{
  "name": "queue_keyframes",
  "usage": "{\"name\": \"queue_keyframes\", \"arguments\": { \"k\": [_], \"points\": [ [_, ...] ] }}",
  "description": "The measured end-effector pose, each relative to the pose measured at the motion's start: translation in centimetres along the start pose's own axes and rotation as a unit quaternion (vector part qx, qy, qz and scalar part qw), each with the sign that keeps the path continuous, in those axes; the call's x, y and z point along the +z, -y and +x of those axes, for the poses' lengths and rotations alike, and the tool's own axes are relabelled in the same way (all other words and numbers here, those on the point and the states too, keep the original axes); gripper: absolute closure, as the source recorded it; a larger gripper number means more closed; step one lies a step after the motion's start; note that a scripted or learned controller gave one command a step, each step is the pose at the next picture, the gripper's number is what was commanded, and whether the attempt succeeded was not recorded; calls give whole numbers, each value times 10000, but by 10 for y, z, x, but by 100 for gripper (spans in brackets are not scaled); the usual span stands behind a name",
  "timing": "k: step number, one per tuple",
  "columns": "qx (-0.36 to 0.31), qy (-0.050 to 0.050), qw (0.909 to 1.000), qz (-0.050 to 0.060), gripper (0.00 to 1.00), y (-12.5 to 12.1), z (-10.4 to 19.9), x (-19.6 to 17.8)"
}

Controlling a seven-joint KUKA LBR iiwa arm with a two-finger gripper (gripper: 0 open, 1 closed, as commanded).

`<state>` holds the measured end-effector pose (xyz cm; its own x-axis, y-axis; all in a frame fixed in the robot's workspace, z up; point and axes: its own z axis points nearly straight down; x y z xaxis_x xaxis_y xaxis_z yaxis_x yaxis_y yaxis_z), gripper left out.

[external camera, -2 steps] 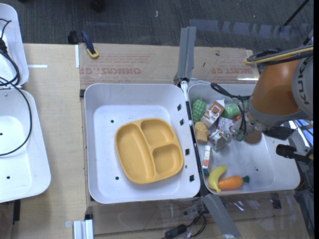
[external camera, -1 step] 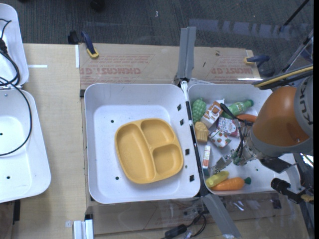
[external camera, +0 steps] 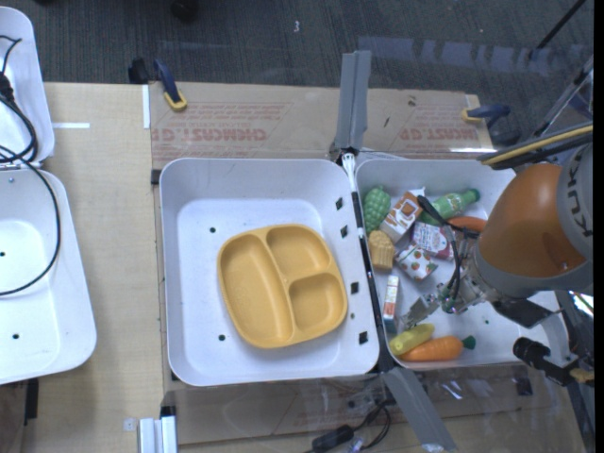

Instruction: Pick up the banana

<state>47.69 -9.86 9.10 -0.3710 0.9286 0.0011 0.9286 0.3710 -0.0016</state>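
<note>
banana [external camera: 412, 338] lies low and left of my gripper [external camera: 444, 300], near but apart | its long side tilts up-right, just above the carrot [external camera: 436, 349] | open or shut; I cannot tell

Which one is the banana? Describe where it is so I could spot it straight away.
Look in the right-hand white bin, the crowded one, and go to its near-left corner. The banana lies there, small and yellow, just above the carrot. It is yellow where the carrot is orange, and smooth, unlike the bumpy corn cob further back.
</note>
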Motion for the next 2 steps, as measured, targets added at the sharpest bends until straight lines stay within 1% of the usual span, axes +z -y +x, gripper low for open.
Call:
{"name": "queue_keyframes", "arguments": {
  "k": [2],
  "points": [
    [0, 0, 10000, 0, 0, 0, 0, 0]
  ]
}}
